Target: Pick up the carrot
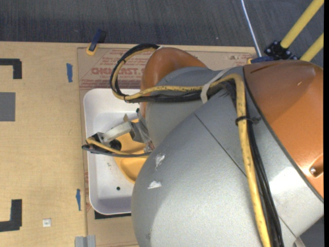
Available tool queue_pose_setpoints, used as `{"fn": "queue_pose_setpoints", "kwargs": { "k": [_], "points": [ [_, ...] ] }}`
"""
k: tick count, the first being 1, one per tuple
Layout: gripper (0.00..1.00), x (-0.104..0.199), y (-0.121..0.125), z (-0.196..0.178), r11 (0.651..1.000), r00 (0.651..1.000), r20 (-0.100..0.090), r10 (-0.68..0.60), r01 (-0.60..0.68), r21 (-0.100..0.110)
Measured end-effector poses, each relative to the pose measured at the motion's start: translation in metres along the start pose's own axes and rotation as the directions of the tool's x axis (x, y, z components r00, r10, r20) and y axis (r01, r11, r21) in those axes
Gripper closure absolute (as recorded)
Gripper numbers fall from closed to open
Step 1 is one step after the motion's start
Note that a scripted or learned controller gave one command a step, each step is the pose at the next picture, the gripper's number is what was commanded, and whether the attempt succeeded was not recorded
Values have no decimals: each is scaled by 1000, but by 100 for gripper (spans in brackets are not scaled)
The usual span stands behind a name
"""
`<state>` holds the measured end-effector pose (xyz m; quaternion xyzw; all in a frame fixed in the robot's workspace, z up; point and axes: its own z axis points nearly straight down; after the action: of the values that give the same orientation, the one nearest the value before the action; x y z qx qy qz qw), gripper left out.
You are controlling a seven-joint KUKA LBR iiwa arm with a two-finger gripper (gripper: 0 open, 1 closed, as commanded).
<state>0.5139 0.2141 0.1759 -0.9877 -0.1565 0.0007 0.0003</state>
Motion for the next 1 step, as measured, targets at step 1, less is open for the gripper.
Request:
{"fn": "queue_pose_setpoints", "kwargs": {
  "k": [1],
  "points": [
    [100, 1, 0, -10, 1000, 1000, -1, 1, -1, -1]
  ]
}}
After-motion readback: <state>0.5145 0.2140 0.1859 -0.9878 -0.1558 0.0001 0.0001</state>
